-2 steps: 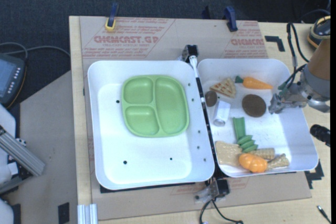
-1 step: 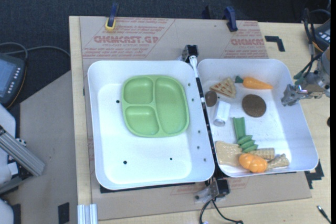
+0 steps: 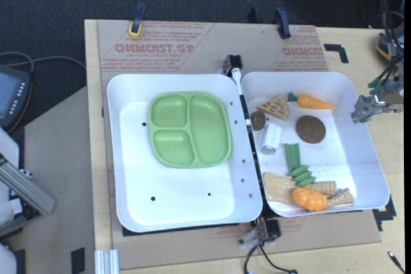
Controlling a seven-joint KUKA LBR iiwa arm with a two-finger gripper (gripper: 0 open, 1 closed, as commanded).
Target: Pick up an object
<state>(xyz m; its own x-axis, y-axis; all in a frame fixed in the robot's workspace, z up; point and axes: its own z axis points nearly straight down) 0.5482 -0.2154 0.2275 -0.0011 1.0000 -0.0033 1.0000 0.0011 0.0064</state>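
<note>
1. The toy carrot (image 3: 314, 101) lies nearest the claw (image 3: 363, 109), just left of it inside the right bin (image 3: 369, 167), an easy first target.
2. The claw hangs at that bin's right rim; how open, I cannot tell.
3. Farther left, the green divided plate (image 3: 190, 129) awaits.

The bench (image 3: 192, 42) is seen from one fixed camera set above it, angled down at a slant. Both white bins are taken in whole, the left bin (image 3: 128, 202) toward nine o'clock, the right bin (image 3: 359, 157) toward three, from moderately far.
</note>
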